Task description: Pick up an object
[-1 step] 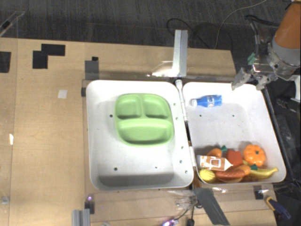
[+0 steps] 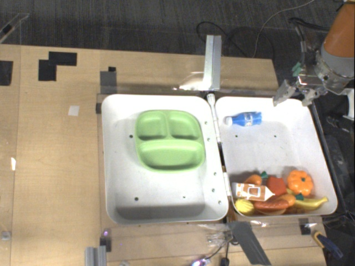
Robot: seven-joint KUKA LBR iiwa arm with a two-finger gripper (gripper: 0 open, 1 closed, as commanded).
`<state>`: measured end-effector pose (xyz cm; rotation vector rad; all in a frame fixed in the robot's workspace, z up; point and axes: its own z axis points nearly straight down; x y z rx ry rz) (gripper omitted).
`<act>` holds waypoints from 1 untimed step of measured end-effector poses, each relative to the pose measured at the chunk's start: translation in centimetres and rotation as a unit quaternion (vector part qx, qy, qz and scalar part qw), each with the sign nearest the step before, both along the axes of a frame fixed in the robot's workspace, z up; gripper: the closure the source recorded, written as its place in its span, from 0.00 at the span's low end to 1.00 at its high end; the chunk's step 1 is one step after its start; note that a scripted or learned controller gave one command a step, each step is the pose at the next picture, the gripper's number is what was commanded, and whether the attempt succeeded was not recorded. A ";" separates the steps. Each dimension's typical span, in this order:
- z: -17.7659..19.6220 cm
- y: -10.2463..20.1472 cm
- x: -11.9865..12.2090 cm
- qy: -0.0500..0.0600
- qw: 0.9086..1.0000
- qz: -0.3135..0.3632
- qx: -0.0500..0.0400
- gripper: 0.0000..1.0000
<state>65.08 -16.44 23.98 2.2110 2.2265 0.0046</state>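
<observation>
A blue bottle with a white cap (image 2: 244,119) lies on its side near the back of the right bin (image 2: 277,148). Heaped in that bin's front corner are play foods: an orange pumpkin (image 2: 300,182), a yellow banana (image 2: 312,203), a red piece (image 2: 275,185), a small carton (image 2: 252,191) and an orange carrot-like piece (image 2: 272,205). My gripper (image 2: 295,93) hangs above the bin's back right corner, open, with nothing between its fingers. It is well right of the bottle and far behind the food heap.
A green divided plate (image 2: 168,138) lies in the left bin (image 2: 119,193). A metal post (image 2: 213,60) stands upright behind the seam between the bins. Cables run across the dark floor at the back right.
</observation>
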 end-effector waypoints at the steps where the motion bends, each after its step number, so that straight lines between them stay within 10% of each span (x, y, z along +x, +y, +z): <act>1: -11.4 3.2 1.3 0.000 0.998 0.070 0.000 0.00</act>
